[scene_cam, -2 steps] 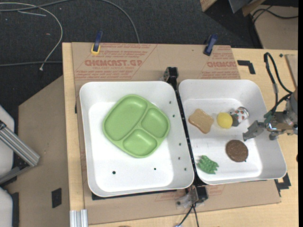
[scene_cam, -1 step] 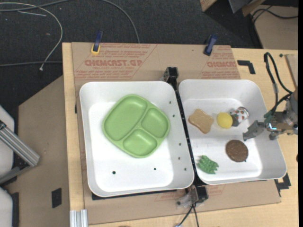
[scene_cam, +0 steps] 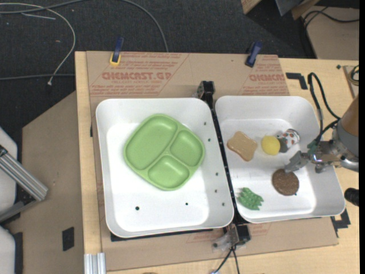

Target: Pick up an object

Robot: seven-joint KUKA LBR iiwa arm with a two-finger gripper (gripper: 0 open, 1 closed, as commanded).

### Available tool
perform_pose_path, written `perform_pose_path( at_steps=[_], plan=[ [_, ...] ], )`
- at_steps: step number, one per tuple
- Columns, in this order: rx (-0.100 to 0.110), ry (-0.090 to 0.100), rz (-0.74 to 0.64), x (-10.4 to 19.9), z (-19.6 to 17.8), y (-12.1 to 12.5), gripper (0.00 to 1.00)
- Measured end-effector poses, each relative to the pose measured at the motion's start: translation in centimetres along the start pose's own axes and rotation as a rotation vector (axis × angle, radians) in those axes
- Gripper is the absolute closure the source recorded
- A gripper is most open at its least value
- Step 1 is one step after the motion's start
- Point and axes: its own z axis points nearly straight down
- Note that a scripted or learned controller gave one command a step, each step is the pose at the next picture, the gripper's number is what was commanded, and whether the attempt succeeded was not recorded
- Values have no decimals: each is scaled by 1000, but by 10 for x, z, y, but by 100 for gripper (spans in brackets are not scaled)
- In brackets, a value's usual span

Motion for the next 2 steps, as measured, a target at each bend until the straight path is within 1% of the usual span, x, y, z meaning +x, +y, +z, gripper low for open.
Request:
perform_pose_path(
  at_steps=[1, 2],
  plan=[
    [4, 2, 0, 9, 46, 1, 0],
    [3, 1, -1, 9, 72, 1, 0]
  ],
)
